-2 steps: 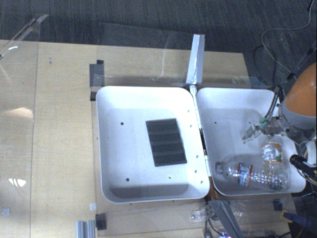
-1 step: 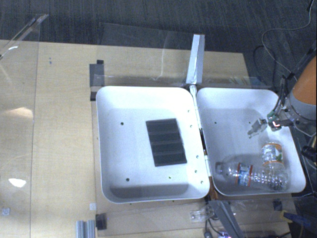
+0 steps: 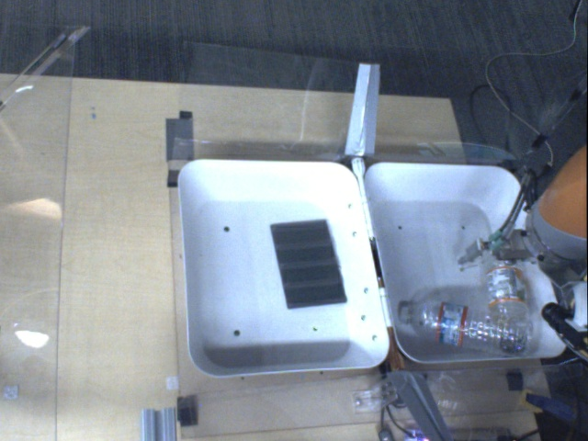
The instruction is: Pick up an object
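A clear plastic bottle (image 3: 448, 322) with a red and blue label lies on its side near the front wall of the right bin (image 3: 432, 200). A second clear bottle (image 3: 508, 303) is right beside it, toward the bin's right side. My gripper (image 3: 487, 246) reaches in from the right, low over the right bin and just behind the second bottle. The view is too small and cluttered there to tell whether it touches the bottle. A black ribbed rectangular pad (image 3: 308, 263) lies flat in the middle of the left bin (image 3: 211, 246).
The two white bins stand side by side, split by a narrow divider (image 3: 370, 246). A metal post (image 3: 363, 108) rises behind their junction. Cables (image 3: 514, 72) hang at the back right. Bare wooden bench (image 3: 92, 246) spreads to the left.
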Controlling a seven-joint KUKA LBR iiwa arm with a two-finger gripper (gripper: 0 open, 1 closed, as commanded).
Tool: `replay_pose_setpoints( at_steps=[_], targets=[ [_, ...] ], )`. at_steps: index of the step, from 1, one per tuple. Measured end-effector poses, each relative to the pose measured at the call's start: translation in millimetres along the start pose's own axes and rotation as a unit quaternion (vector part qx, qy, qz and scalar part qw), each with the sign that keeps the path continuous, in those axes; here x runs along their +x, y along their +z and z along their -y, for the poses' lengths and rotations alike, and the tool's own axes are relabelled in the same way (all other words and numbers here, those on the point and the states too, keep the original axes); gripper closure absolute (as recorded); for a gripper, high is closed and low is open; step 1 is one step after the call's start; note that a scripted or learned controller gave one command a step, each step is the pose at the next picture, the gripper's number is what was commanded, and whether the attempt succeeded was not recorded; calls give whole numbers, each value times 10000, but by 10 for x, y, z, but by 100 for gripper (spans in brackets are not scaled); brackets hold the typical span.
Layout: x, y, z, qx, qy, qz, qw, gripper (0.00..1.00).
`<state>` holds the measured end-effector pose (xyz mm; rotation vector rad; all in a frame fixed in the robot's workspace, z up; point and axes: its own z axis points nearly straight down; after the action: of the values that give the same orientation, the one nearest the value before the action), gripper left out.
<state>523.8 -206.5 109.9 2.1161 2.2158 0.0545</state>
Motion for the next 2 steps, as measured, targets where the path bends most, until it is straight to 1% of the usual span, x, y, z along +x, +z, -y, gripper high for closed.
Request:
replay_pose_setpoints(
  at_steps=[1,2],
  targets=[
    [543,238,-560,325,-270,-162,9990,0],
    [618,311,-1254,366,363,-136,9986,0]
  ],
)
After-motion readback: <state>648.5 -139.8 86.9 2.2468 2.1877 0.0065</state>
